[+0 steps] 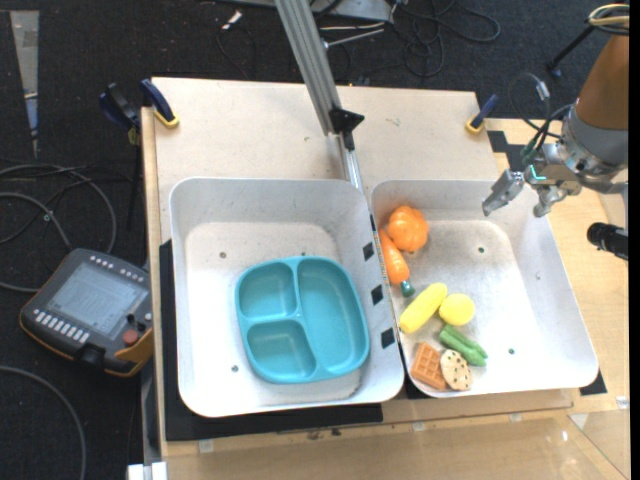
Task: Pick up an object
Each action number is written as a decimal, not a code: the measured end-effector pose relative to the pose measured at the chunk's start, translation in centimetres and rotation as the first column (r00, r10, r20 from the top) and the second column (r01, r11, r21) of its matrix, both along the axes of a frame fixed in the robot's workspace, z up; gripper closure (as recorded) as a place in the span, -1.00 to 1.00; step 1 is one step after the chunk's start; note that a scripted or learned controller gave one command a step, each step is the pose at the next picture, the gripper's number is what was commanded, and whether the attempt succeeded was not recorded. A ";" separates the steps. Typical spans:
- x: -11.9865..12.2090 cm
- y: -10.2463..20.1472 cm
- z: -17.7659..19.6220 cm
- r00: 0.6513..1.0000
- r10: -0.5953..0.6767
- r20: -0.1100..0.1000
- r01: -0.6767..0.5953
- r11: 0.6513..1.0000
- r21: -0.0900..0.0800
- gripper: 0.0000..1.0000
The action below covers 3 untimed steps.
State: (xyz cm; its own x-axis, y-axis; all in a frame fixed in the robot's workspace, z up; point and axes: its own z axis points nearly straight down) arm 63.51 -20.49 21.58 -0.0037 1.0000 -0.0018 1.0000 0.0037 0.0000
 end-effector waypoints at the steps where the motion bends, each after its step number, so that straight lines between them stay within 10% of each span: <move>1: 0.4 0.9 -5.0 1.000 0.000 -0.004 0.000 1.000 0.002 -1.00; 3: 0.6 0.6 -12.2 1.000 -0.001 -0.002 0.001 1.000 0.001 -1.00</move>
